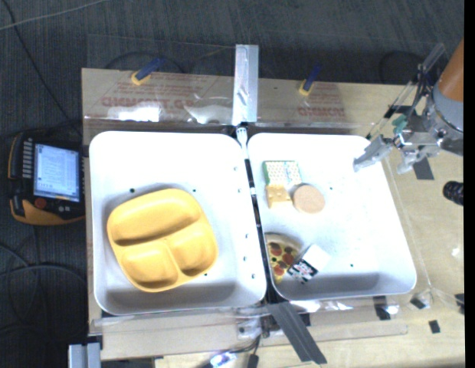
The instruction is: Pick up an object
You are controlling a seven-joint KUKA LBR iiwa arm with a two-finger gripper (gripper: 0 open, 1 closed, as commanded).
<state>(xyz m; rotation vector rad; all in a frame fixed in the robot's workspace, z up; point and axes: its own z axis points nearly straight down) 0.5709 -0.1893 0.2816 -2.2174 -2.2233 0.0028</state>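
The right bin (pixel 375 228) holds several small items near its left wall: a green-and-white box (pixel 281 172), a yellow wedge like cheese (pixel 277 196), a tan round disc (pixel 308 199), a pizza slice toy (pixel 281 255) and a small black-and-white packet (pixel 306 267). My gripper (pixel 398 146) hovers at the bin's upper right edge, well to the right of these items and apart from all of them. No item sits between the fingers.
The left bin (pixel 115 159) holds a yellow divided tray (pixel 161 238). A handheld pendant (pixel 46 179) lies left of the bench. A metal divider post (pixel 246 90) stands at the back between the bins.
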